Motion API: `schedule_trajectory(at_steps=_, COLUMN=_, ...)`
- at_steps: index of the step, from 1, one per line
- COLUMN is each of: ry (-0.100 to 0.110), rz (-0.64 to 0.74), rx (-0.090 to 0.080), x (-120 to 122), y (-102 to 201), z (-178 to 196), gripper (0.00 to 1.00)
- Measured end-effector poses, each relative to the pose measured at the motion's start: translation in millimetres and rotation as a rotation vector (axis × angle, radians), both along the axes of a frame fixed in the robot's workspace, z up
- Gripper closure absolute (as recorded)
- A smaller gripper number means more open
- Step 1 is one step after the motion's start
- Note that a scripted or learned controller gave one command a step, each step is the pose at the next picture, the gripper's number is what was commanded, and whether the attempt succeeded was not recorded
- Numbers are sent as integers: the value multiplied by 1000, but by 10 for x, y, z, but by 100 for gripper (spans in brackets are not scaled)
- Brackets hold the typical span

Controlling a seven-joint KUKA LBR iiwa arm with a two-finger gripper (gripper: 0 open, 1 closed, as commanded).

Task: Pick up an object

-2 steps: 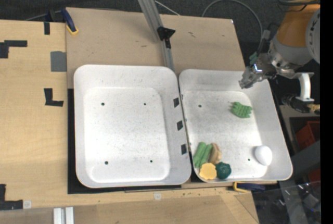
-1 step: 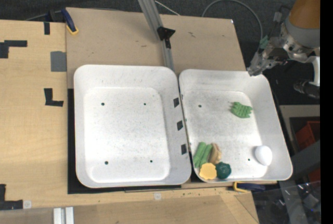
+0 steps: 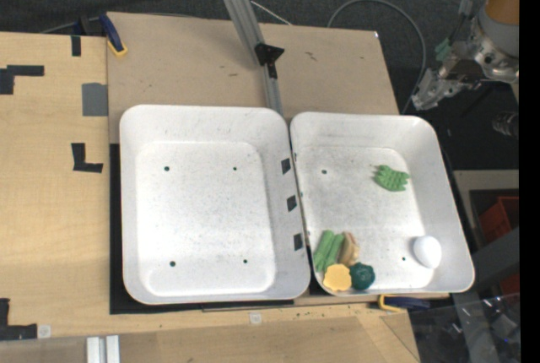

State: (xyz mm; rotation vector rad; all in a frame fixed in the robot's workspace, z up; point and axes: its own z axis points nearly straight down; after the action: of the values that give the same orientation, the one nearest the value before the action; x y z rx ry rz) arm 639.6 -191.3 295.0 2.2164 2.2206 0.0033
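Two white bins sit side by side; the right bin (image 3: pixel 439 176) holds a green piece (image 3: pixel 391 177), white ball (image 3: pixel 426 251) and clustered toys (image 3: pixel 342 258) at lower centre. Gripper (image 3: pixel 430 91) hovers upper right beyond the bin, grip state unclear.

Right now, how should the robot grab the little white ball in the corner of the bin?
I'd come straight down from above and pinch the white ball across its middle. It looks round, so any grip direction works, but it sits close to the right bin's near right corner wall. Turning the fingers so they close along the wall, not into it, probably leaves the most room. The gripper hangs outside the bin for now.
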Motion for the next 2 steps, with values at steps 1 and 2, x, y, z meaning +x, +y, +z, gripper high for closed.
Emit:
schedule_trajectory(at_steps=1, ry=6, rz=4, rx=3, x=-92, y=627, z=-83, gripper=100)
schedule_trajectory(at_steps=2, ry=9, rz=4, rx=3, x=-199, y=1133, z=-295, gripper=100)
